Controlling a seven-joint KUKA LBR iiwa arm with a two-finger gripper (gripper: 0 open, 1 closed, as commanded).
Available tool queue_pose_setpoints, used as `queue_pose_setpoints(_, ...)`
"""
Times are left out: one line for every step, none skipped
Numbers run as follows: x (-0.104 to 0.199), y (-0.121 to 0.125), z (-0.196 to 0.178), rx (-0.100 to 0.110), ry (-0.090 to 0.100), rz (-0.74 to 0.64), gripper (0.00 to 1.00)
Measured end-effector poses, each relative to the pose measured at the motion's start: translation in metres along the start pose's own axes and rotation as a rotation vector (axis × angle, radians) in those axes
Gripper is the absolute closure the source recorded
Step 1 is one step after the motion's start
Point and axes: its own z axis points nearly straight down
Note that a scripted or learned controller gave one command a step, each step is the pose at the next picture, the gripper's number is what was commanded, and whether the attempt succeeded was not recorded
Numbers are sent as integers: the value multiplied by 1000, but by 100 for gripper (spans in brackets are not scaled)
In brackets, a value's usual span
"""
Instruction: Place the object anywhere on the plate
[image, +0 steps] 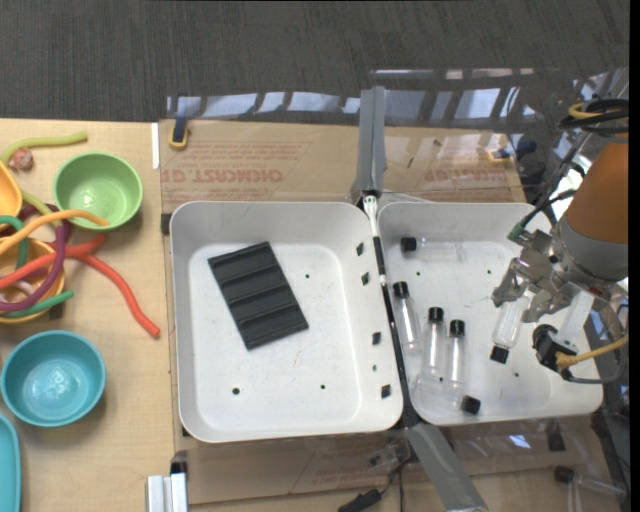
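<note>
- While the tool (522, 288) hovers low over the right-hand bin (480, 225), its grip cannot be read from above: open or closed, there is no telling.
- A clear vial (507, 325) with a black cap lies just beneath the tool, slim, smooth and likely to roll; other vials (435, 345) lie nearer the divider.
- The step in hand appears to be the pick-up. Next comes a firm hold, a lift, and a carry across to the black ribbed plate (258, 294) in the left-hand bin (200, 400).

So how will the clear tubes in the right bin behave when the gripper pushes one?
The clear tubes lie on their sides and look round, so one would probably roll. They seem thin and light, likely slippery between the fingers. The dark plate is ridged, which might stop rolling.
</note>
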Motion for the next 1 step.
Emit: queue_pose_setpoints(-83, 7, 48, 2, 2, -86, 100)
